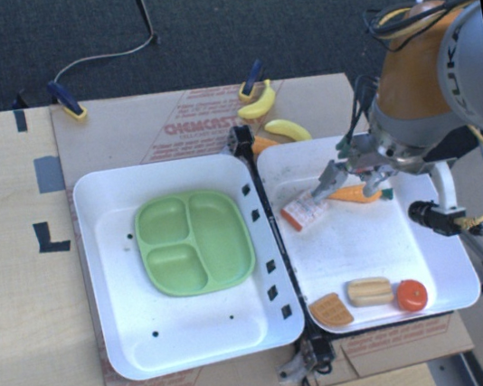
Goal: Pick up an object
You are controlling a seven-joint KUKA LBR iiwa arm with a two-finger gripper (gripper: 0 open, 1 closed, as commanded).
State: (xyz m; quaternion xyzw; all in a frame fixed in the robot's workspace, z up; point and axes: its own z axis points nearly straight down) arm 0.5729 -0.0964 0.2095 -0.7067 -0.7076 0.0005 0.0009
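Gripper (pixel 349 180) over right bin (pixel 353 256), upper part; fingers spread open w/ nothing between them. Carrot (pixel 356 195) lies just beneath, red-white packet (pixel 304 211) beside it. Green tray (pixel 195 242) in left bin (pixel 114 282).

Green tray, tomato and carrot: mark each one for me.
green tray (pixel 196 242), camera view, centre divider.
tomato (pixel 412 295), camera view, top of its red skin.
carrot (pixel 357 195), camera view, orange body.
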